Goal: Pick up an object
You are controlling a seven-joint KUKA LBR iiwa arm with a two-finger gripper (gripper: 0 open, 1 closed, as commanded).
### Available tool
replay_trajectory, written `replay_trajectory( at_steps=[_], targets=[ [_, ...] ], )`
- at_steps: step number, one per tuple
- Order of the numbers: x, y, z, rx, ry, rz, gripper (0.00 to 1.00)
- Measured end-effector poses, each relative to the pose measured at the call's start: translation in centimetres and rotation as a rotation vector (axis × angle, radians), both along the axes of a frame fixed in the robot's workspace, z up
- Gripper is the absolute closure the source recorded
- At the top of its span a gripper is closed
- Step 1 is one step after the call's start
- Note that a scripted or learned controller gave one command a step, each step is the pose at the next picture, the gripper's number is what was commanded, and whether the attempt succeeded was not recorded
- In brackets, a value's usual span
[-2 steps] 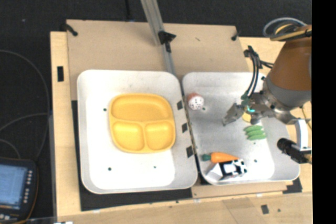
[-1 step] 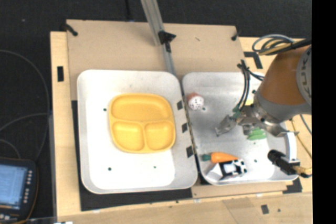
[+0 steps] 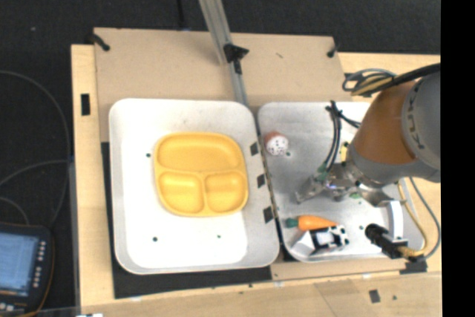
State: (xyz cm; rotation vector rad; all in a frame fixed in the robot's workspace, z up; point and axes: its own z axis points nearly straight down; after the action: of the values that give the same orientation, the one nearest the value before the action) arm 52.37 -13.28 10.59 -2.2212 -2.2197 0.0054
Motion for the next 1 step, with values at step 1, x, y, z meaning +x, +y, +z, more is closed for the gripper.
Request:
replay_trajectory(
  at_steps=[1],
  targets=[
    [0.25, -0.01, 1.39, 0.002, -0.008, -0.005, 1.0]
  ],
)
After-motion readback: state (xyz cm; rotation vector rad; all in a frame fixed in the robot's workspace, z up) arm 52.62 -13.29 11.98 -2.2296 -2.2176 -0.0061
